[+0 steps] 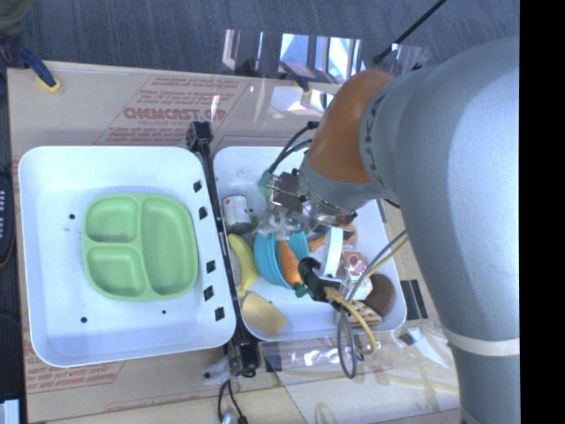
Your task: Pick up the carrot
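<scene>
The hand [284, 208] hangs low over the carrot [288, 260] (at six o'clock of it), probably aligning to grasp; its opening I cannot tell.

Arm [468, 193]: bulky, smooth grey casing — orange band [340, 135] above wrist. Metal fittings at the wrist; black and yellowish cables [371, 272] trail alongside.

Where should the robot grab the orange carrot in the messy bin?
Probably around its middle, coming straight down from above. The carrot lies slanted in the right bin, pressed against the blue bowl on one side, with the hand and other clutter crowding it. Its long thin shape suits a pinch across its width. Its ends look partly hidden.
</scene>
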Robot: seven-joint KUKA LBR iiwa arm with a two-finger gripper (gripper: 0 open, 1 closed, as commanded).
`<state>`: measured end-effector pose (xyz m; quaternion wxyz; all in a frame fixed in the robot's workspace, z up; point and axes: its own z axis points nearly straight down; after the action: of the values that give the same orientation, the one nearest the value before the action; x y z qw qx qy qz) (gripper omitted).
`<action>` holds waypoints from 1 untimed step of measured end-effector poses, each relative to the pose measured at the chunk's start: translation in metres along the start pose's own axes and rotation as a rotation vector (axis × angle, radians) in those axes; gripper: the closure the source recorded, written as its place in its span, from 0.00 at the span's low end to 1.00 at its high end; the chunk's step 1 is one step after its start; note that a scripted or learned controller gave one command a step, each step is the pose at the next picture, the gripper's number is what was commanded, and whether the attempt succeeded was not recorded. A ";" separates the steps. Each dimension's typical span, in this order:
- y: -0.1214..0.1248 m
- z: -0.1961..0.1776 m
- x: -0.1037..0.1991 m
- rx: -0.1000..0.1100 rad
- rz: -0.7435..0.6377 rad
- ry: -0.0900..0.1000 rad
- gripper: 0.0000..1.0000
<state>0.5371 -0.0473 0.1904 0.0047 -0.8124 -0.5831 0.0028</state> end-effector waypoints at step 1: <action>0.000 0.001 -0.003 0.002 0.005 -0.002 0.00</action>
<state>0.5361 -0.0504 0.1894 0.0048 -0.8139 -0.5810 0.0043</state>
